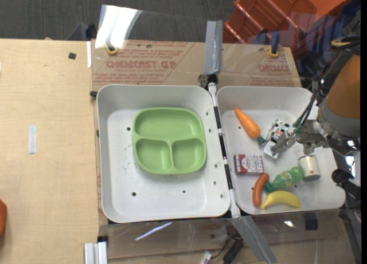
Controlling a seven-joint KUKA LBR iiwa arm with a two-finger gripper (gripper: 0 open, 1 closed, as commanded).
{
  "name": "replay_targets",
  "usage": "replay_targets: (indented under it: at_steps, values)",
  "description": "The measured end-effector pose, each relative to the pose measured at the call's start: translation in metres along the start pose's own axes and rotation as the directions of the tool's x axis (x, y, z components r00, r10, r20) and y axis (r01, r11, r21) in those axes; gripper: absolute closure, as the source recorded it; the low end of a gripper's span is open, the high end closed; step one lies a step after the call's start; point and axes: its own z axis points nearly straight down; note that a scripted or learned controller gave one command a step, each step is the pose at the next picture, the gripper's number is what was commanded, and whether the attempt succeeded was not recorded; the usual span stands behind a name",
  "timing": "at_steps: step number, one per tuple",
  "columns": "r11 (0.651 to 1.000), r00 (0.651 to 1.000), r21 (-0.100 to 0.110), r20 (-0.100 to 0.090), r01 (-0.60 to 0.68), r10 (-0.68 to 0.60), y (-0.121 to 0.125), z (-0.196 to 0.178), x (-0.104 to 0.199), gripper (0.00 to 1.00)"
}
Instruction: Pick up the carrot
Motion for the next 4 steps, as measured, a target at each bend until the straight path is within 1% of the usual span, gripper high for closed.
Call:
replay_targets:
  at_steps: [1,2,3,4]
  values:
    - [0.999,0.999,-0.005,0.002,0.050,-0.050,0.144,0.106,-0.070,0.00]
    - [1.000,1.000,-0.004,0.001,-0.024,0.024,0.104,0.106,0.025,0.00]
    - [0.999,0.999,-0.003,0.002,-0.049,0.049,0.157,0.106,0.035,0.00]
    - [0.998,0.998,-0.002,0.001,-0.070,0.070,0.071,0.107,0.029,0.00]
